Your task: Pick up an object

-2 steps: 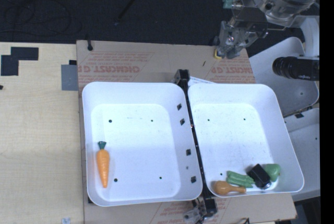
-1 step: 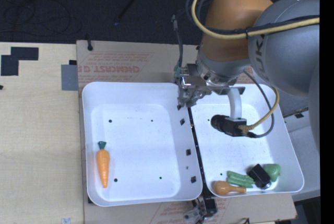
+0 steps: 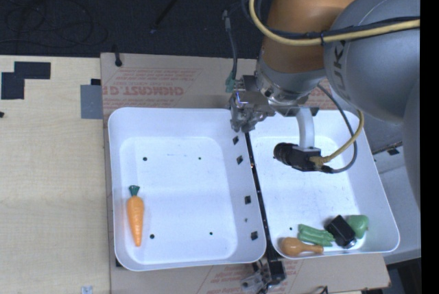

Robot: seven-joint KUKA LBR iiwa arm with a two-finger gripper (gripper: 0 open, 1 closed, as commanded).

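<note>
Arm point(image 3: 374, 46) of grey metal fills the upper right of the frame, with its orange band point(image 3: 309, 5) bulging at top centre and a yellow cable looped over it. Beneath it the pale wooden bench point(image 3: 48, 183) runs across the left side, and a brown cardboard sheet point(image 3: 171, 80) with red print lies under the two bins.

The left bin point(image 3: 178, 176) sits at centre left and the right bin point(image 3: 322, 200) at centre right, their long walls touching down the middle of the picture. The gripper point(image 3: 243, 114) hangs over the upper end of that shared wall, at the top inner corners of both bins. It has nothing visibly in it, and I cannot tell whether it is open or closed.

In the lower left corner of the left bin lies an orange carrot point(image 3: 135, 218), lengthwise, with its green top pointing up the frame, well apart from the gripper.

The other objects crowd the lower right corner of the right bin. A black block point(image 3: 341, 231) lies tilted between a green pod point(image 3: 315, 236) on its left and a rounded green piece point(image 3: 359, 223) on its right, touching or overlapping both. A tan pear-shaped piece point(image 3: 300, 247) rests just below the pod, against the bin's lower rim.
</note>
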